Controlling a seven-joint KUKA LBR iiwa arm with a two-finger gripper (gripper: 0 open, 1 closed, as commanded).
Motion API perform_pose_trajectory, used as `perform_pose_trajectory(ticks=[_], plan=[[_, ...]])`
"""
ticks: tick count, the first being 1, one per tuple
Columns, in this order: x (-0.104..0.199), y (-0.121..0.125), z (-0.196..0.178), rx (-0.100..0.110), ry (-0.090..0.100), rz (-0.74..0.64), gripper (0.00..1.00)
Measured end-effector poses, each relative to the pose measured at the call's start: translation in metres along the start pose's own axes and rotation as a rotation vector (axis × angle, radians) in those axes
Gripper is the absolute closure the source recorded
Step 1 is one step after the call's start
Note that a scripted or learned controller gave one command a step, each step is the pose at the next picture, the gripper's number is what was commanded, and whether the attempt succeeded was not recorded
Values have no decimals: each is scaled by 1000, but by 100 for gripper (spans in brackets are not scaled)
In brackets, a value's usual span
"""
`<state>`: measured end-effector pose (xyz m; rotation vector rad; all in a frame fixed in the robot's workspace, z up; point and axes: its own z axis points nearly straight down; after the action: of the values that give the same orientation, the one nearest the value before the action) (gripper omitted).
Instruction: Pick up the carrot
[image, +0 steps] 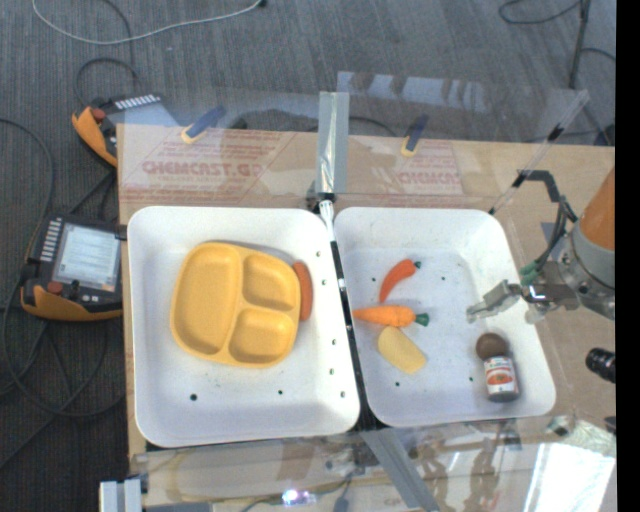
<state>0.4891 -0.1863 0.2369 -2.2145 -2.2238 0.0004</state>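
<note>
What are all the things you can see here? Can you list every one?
white bins: two, white, side by side on the bench
divided plate: one, yellow, left bin
sausage-shaped piece: one, reddish orange, beside the plate's right edge
carrots: two, orange with green tips, right bin, left part
pale wedge: one, light yellow, below the carrots
small jar: one, brown lid, red label, right bin, lower right
handheld controller: one, grey and orange, floor at left
gripper: one, grey, over the right bin's right side

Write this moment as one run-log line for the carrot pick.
stage: approach | gripper: over right bin, right side | carrot: on bin floor, ungrasped | second carrot: just above it | status: not picked
</note>
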Motion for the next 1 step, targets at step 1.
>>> perform_pose_trajectory(ticks=[1], plan=[[49,47,139,-1,0,-107,0]])
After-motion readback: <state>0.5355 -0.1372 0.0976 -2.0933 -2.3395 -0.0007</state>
